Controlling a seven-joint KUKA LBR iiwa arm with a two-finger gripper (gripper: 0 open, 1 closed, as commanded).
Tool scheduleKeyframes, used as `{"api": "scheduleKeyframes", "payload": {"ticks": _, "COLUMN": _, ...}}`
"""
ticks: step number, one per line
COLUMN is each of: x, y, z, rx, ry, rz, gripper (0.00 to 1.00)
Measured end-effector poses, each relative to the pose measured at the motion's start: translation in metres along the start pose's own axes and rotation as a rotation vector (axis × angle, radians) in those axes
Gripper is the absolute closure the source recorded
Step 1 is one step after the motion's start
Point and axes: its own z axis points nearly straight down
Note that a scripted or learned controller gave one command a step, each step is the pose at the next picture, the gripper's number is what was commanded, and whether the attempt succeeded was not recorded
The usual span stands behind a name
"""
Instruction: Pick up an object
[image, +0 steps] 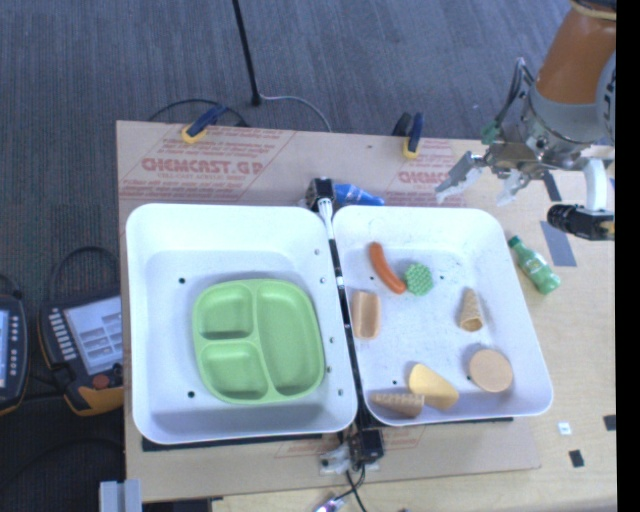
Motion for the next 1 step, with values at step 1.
{"api": "scheduleKeyframes", "payload": {"ticks": 1, "x": 0.0549, "y": 0.0061, "z": 0.0768, "rx": 0.002, "ry": 0.001, "rz": -0.028, "gripper": 0.00}}
